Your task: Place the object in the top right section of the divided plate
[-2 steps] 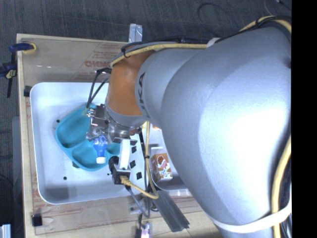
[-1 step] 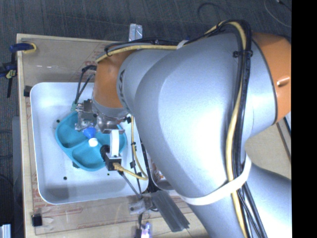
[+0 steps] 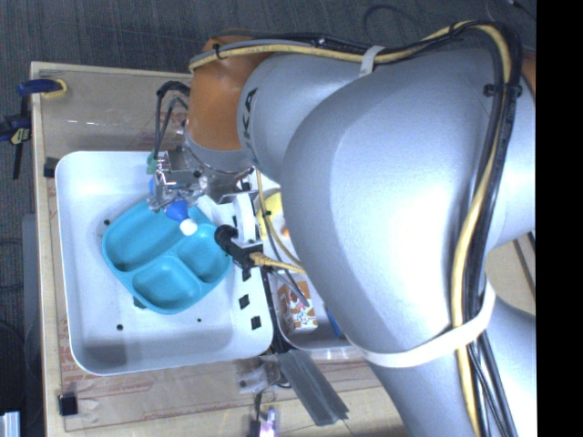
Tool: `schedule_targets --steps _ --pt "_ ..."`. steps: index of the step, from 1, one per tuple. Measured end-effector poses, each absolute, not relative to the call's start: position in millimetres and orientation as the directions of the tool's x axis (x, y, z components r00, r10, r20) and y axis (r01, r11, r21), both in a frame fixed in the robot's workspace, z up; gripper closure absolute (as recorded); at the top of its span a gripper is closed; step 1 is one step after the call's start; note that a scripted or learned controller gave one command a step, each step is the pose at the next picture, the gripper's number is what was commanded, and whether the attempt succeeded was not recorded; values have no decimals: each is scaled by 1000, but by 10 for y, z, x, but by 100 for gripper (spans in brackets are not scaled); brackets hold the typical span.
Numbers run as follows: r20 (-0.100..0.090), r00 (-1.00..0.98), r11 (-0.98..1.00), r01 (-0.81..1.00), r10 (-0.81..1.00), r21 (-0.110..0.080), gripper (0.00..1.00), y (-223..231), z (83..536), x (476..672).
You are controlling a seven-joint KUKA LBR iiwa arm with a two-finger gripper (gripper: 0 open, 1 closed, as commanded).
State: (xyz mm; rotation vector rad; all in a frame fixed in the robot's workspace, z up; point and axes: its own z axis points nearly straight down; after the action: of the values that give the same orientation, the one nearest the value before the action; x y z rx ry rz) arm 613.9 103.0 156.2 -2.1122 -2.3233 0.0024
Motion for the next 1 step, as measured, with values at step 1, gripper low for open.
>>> schedule_targets --steps 1 --pt "-1 18 -18 1000 1000 -6 100 1613 1857 5356"
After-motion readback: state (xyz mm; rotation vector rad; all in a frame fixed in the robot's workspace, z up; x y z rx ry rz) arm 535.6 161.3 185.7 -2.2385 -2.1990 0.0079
